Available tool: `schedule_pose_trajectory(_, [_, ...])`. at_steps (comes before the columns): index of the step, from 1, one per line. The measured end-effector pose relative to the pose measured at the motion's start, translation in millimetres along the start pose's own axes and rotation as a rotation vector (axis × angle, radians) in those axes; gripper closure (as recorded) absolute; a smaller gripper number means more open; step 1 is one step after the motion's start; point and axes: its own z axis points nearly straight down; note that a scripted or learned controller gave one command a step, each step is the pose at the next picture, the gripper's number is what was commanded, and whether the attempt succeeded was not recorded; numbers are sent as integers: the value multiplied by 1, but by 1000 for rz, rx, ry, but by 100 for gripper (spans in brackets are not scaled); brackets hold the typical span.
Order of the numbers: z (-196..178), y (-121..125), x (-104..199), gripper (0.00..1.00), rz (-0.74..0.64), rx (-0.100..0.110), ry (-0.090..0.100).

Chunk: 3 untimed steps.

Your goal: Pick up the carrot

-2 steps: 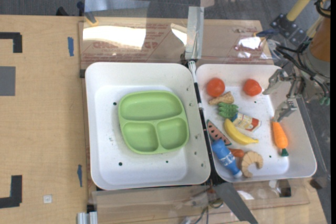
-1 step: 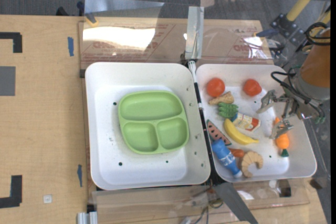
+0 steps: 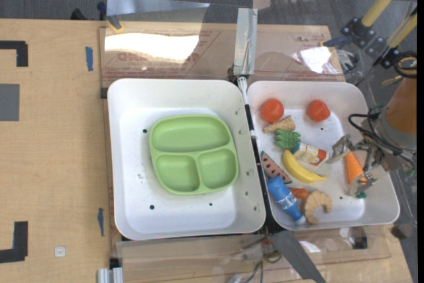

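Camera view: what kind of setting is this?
Probably a robotics lab pick-and-place bench: two shallow white plastic bins sit on a wooden bench with blue tape marks, one holds toy foods such as a small orange carrot, and a grey robot gripper reaches in.

Hand [image 3: 353, 166] astride the carrot [image 3: 353, 168] in the right bin [image 3: 384, 209]

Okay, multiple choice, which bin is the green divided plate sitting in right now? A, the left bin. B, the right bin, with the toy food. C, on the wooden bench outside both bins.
A: the green divided plate lies flat in the left bin, while the carrot, banana and other toy food sit in the right bin.
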Motion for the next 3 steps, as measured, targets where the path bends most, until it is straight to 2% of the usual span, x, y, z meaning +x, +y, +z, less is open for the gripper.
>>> schedule_pose_trajectory(1, [-13, 0, -6, 100, -3, 6, -13])
schedule_pose_trajectory(2, [-13, 0, -5, 0, -3, 5, -11])
schedule_pose_trajectory(3, [-1, 40, 6, 0, 5, 3, -3])
